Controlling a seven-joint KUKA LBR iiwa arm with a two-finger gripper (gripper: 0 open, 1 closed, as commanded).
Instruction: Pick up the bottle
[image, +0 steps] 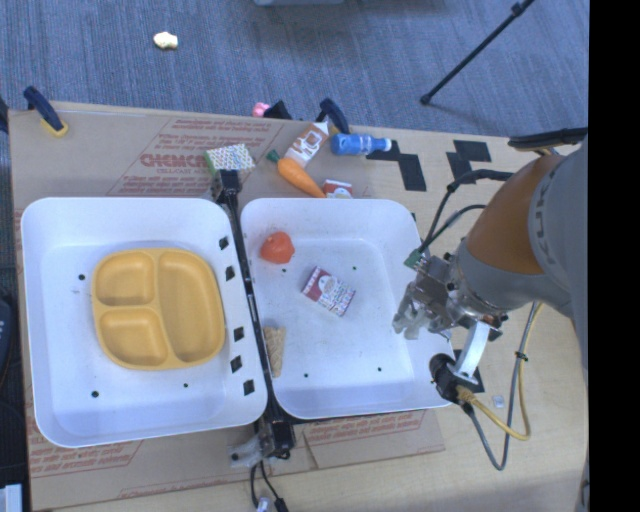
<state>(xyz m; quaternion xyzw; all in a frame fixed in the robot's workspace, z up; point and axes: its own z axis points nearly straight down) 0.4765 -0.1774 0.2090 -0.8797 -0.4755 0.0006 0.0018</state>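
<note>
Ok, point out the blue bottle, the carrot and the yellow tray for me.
Blue bottle (352, 144): camera view, on its body.
Carrot (299, 178): camera view, on its orange middle.
Yellow tray (158, 306): camera view, on the ridge between its compartments.

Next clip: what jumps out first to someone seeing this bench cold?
The yellow divided plate lying in the left bin draws the eye first, then the grey and orange arm whose gripper hangs over the right bin's right edge. The bottle, blue with a white cap, lies outside both bins on the cardboard behind the right one, beside a carrot, far from the gripper.
</note>
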